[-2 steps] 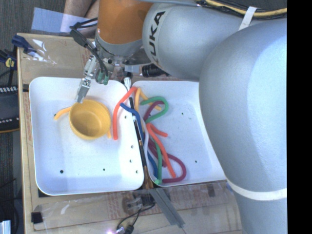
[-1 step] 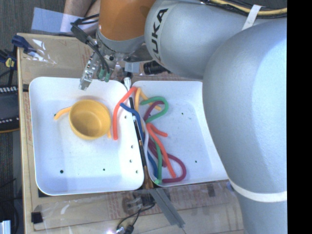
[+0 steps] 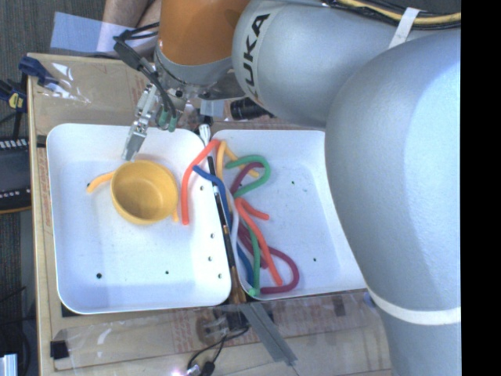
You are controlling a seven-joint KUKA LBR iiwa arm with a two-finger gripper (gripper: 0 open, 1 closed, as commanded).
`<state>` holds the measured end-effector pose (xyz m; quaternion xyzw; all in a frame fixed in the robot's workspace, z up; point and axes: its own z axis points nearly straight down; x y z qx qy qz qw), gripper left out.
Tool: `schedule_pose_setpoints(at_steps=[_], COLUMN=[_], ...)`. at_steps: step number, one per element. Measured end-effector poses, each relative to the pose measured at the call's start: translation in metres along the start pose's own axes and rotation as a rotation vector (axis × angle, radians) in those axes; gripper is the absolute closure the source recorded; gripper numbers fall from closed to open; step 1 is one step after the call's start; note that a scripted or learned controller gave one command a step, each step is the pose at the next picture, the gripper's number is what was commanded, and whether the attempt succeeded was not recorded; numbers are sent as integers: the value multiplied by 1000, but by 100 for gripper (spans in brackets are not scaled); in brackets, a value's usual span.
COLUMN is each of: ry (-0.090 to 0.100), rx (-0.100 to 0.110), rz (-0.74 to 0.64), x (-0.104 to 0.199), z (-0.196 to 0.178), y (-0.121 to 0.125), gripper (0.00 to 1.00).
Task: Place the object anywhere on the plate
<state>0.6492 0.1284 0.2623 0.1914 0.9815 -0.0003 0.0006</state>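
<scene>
Yellow and round, the plastic bowl-shaped plate (image 3: 144,193) sat upright in the upper middle of the left white bin (image 3: 117,280), its hollow facing up. A thin yellow-orange flexible strip (image 3: 99,182) poked out from behind its left rim and lay on the bin floor. An orange-red flexible rod (image 3: 188,186) curved down just beside the plate's right rim, arching over the divide between the bins. The gripper (image 3: 135,143) hung just above and behind the plate, at the bin's far wall; a slender finger (image 3: 138,135) pointed down toward the plate's far rim, its tip just short of the rim. Whether the jaws were apart or together could not be told from this slant, and nothing was visible between them. To the right, the right white bin (image 3: 313,210) held a tangle of flexible rods (image 3: 250,225) in green, red, blue, purple and orange. The grey arm with its orange band (image 3: 196,22) loomed over the right side.
</scene>
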Motion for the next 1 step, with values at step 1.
schedule_pose_setpoints(at_steps=[1], ry=[-2], rx=[-1], rz=[-1], x=[-1], z=[-11], y=[0], gripper=[100])
